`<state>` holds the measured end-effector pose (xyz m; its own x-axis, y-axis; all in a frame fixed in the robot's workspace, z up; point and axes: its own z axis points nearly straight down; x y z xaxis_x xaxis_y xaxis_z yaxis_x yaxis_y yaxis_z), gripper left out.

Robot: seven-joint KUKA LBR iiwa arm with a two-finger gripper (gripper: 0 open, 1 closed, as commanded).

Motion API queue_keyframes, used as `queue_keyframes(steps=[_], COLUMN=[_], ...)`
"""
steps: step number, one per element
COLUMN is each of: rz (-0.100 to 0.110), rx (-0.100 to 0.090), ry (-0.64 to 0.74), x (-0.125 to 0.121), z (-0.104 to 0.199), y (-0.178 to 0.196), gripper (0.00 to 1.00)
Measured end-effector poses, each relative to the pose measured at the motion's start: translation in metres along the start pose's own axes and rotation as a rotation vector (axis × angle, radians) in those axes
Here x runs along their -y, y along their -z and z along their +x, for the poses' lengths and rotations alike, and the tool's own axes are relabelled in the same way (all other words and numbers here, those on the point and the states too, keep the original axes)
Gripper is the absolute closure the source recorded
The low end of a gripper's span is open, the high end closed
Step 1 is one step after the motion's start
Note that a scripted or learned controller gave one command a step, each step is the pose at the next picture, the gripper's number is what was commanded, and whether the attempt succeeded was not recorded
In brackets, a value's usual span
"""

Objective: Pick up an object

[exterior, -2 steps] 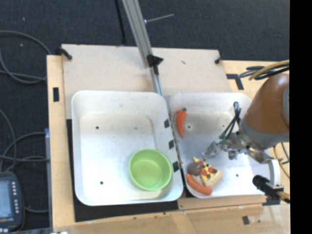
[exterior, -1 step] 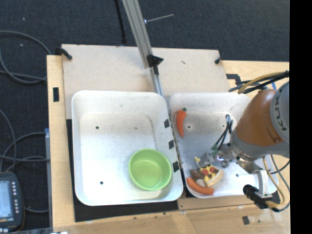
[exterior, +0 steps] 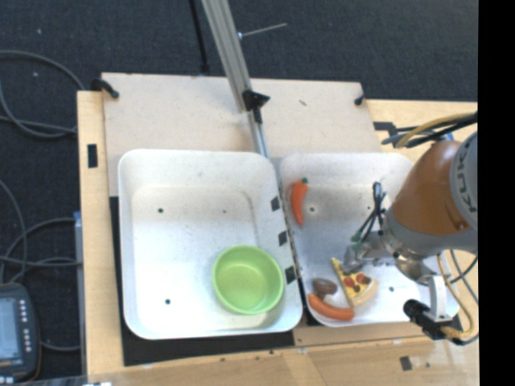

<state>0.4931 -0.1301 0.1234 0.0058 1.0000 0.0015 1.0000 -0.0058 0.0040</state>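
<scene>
A view from above onto a pale wooden worktop (exterior: 185, 115) carrying two shallow white bins side by side. The grey arm with its orange band (exterior: 430, 187) reaches in from the right and bends down into the right bin (exterior: 338, 175). Its gripper (exterior: 354, 257) is low over the front part of that bin, but the wrist and dark cables cover it, so it is not possible to tell how far apart the fingers are or whether they have hold of anything.

Just in front of the gripper lies a yellow toy pizza slice (exterior: 356, 286) with red dots, touching or almost touching the tip of the gripper. To its left sits a small brown object (exterior: 324, 285), and a red-orange toy sausage (exterior: 331, 308) lies along the bin's front edge, close beneath both. These three toys crowd together in the front corner of the bin. An orange toy carrot (exterior: 298, 201) with a green top lies well apart from them, against the bin's left wall towards the back.

The left bin (exterior: 161, 207) holds a round lime-green bowl (exterior: 248, 279) near its front right corner. A metal pole (exterior: 229, 47) rises from the back of the worktop between the bins
</scene>
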Motion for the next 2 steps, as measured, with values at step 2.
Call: queue_keyframes(steps=[2], rz=[-0.005], rx=[0.004], ry=[0.010], x=[-0.019], z=[-0.002], y=[0.111], gripper=[1.00])
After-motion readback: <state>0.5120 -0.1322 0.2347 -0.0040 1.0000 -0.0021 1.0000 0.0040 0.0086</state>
